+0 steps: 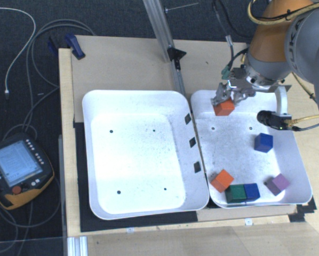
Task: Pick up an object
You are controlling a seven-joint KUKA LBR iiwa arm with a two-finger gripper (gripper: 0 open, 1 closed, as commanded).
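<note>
1. Over the far left corner of the right bin (pixel 301 169), the pincer (pixel 227 97) is closed upon an orange-red block (pixel 224 108), which shows between its fingers, just beside the bin's far wall.
2. That held block is a small cube with no clear long axis; it sits slightly turned, its faces not square to the bin's walls, and its lower part hangs below the fingertips.
3. The grey arm (pixel 303 31) with its orange band (pixel 274 20) comes in from the right, above the far right part of the same bin.
4. Room around the held block is open toward the near side: the bin floor beside and below it is bare and speckled, with the nearest other block well apart.
5. Counted in the right bin: two orange blocks, namely the held one and a second orange block (pixel 221 180) near the front left; two blue blocks, one (pixel 263 142) alone toward the right and another blue block (pixel 251 191) at the front edge; one green block (pixel 236 193) touching that front blue one; one purple block (pixel 277 183) near the front right corner.
6. The left bin (pixel 95 105) lies beside the right one on the bench (pixel 122 52); four front blocks crowd the right bin's near wall.
</note>
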